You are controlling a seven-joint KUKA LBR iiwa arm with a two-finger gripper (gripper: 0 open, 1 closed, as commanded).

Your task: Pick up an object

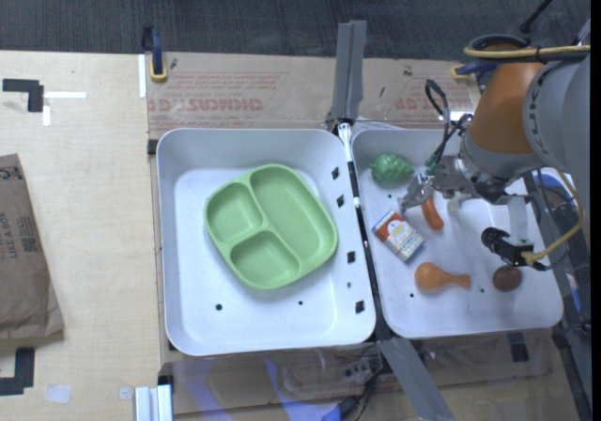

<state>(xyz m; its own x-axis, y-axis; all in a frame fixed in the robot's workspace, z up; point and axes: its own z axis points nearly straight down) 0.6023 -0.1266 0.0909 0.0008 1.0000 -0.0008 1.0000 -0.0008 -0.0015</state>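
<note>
In the camera view the right bin [540, 311] holds a green crumpled lump [392, 167] near its far-left corner, a small carton [400, 236] toward the left wall, an orange gourd-shaped toy [441, 277] toward the front and a small brown ball [506, 278] at the right. The gripper [420, 194] hangs over this bin just beside a small orange-red piece [431, 212]; whether it is released or clenched I cannot tell. Bare floor lies along the bin's front edge, and the left bin [178, 250] carries a green divided plate [270, 225] with bare white floor around it.

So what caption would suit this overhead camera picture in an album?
Robot gripper reaching into the right bin among small items; green divided plate in the left bin.
</note>
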